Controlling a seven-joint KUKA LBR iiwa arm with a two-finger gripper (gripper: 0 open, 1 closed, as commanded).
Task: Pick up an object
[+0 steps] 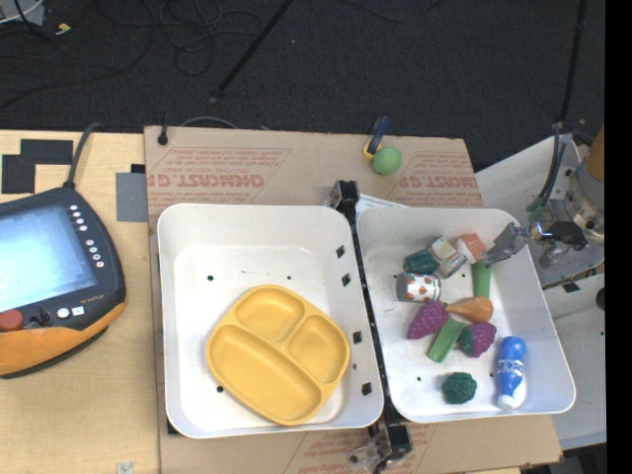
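Two white bins side by side on the table (59, 413). In the left bin (188, 255), a yellow plate (278, 352) with three parts, lying flat. In the right bin (558, 363), a pile of small toys close together. At the far side, a dark green lump (420, 262), a small grey box (449, 255) and a pink block (471, 245). Near the middle, a little white can (419, 287) on its side, a purple bunch of grapes (428, 318), an orange toy (471, 310) and two green sticks (481, 280). At the near side, a dark green ball (458, 387) and a blue and white bottle (510, 369). Over the right rim of the right bin, the pincer (504, 245), grey, reaching toward the pink block. Nothing seen between its tips; released or clenched, hard to tell. Behind the bins, a light green ball (386, 160) on brown cardboard (247, 166). Far left, a screen pad (54, 279) with an orange edge.
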